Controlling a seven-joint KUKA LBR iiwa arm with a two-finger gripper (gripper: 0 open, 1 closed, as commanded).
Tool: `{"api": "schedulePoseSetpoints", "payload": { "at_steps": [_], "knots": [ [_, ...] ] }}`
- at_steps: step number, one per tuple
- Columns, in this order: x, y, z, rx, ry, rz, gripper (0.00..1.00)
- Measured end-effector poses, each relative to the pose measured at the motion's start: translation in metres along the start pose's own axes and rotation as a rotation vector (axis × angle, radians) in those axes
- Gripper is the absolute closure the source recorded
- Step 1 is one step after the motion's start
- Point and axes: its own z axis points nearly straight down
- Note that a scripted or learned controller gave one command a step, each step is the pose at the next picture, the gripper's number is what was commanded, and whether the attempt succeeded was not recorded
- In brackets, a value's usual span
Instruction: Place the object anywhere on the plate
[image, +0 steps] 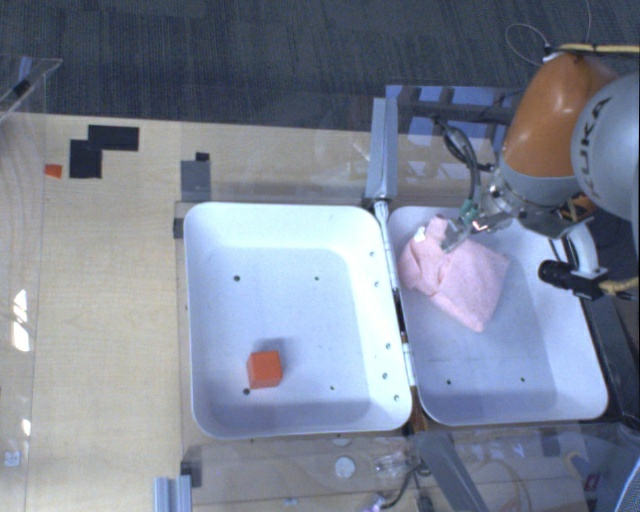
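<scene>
Jaws can't be made out where the gripper (455, 236) meets the pink cloth (458, 279) in the right bin (560, 400). Looks like the pickup step; next comes a secure lift.

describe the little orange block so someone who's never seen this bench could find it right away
Look at the left white bin of the two side by side. The orange block sits on the floor of that bin towards its near left corner. It is a small, hard-edged cube, unlike the soft pink cloth crumpled in the right bin.
</scene>
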Motion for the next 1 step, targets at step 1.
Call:
{"api": "schedulePoseSetpoints", "payload": {
  "at_steps": [1],
  "knots": [
    [0.0, 0.0037, -0.0401, -0.002, -0.001, -0.007, 1.0]
  ]
}}
